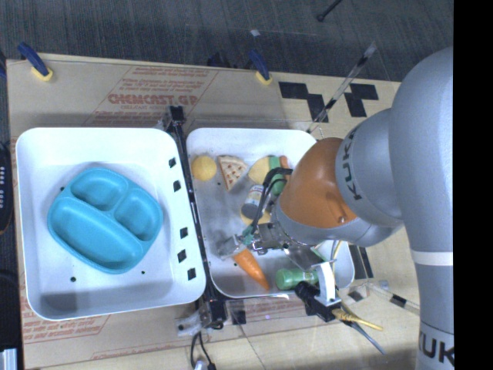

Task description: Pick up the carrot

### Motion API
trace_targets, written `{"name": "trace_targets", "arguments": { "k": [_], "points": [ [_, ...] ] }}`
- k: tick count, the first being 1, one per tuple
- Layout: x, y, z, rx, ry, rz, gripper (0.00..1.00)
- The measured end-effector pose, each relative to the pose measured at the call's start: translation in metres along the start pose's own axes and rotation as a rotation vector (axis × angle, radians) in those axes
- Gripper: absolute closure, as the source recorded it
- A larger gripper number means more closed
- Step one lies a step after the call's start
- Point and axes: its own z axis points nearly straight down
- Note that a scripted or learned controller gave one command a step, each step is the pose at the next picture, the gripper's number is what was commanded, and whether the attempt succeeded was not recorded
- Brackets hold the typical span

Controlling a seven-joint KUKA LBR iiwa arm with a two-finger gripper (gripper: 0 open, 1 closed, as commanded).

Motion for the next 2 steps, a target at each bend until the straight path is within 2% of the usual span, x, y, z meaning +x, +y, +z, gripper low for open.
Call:
{"name": "trace_targets", "arguments": {
  "k": [1,2],
  "points": [
    [0.001,0.001,-0.010,0.003,0.000,-0.014,1.00],
    [0.030,0.006,-0.141,-0.011,-0.004,-0.028,1.00]
  ]
}}
